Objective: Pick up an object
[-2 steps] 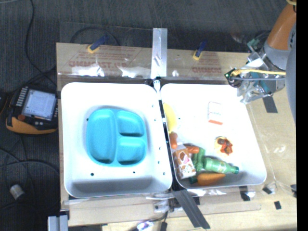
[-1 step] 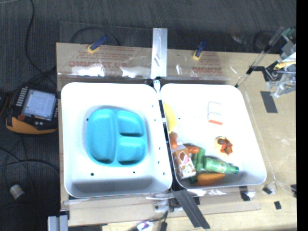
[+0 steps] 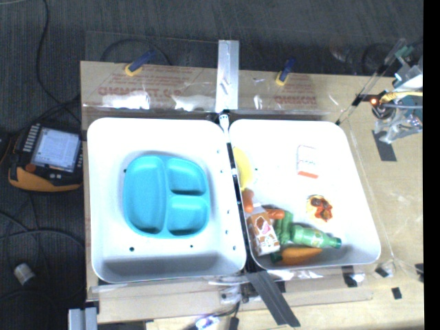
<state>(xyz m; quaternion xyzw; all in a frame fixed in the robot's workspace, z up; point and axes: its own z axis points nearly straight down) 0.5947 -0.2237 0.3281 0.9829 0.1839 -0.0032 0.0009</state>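
Tool (image 3: 402,81) is sitting at far right edge, over the bench (image 3: 405,205), well apart from both bins; can't tell its state. Left bin (image 3: 103,253) is holding a blue divided tray (image 3: 166,194). Right bin (image 3: 357,184) is holding a yellow banana (image 3: 241,168) along its left wall, w/ green bottle (image 3: 309,237), carrot (image 3: 301,254) & small carton (image 3: 263,231) crowding near front-left corner. White card (image 3: 306,161) is lying apart, further back.

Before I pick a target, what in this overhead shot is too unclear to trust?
- Gripper: cut off at the right edge of the camera view; finger state unreadable.
- Carrot: partly under the green bottle.
- Small carton: print too small to read.
- Banana: pressed against the bin wall, near edge hidden.
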